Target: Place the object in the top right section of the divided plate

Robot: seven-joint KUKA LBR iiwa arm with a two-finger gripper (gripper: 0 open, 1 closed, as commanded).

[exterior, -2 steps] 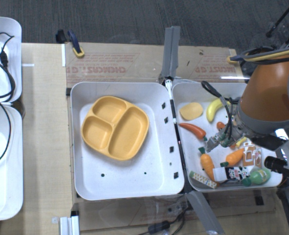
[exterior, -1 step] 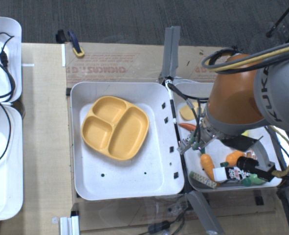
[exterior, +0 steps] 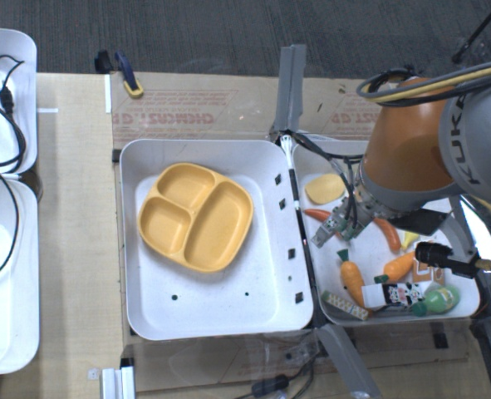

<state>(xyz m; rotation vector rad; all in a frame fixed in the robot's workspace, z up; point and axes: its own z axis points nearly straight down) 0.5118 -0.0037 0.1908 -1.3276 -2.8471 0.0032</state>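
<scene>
Orange-banded arm wrist, at 3 o'clock, hangs over the right bin. Left to right: yellow divided plate lies bare in the left bin; gripper hovers among toy carrots, whether open or closed cannot be told. Judged step: picking; next, secure one item, carry toward 9 o'clock.

Bright, even overhead light; soft shadow rims the yellow divided plastic plate. The white shallow bin glares mildly. Focus is slightly soft throughout.

A blue-handled clamp lies on the cardboard sheet (behind the bins).
</scene>
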